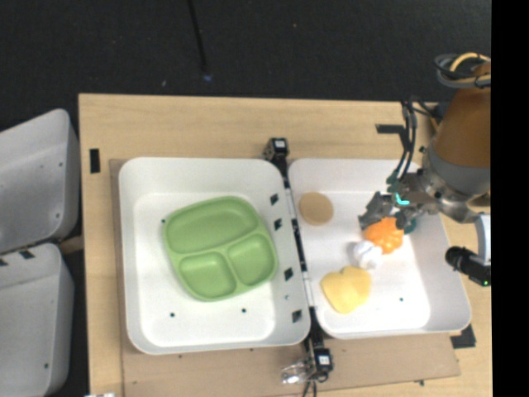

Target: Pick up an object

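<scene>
In the right bin (413, 304) lie a round tan disc (315, 208), a small white object (367, 254), a pale yellow object (346, 289) and an orange object (385, 235). My gripper (387, 213) hangs low over the right bin, right above the orange object. Its dark fingers reach down around the top of the orange object, which sits against the white one. I cannot tell whether the orange object is lifted off the bin floor.
The left bin (149, 304) holds a green three-compartment tray (219, 246). A divider with black clips (291, 246) runs between the two bins. The arm's grey body and orange band (463, 139) fill the upper right.
</scene>
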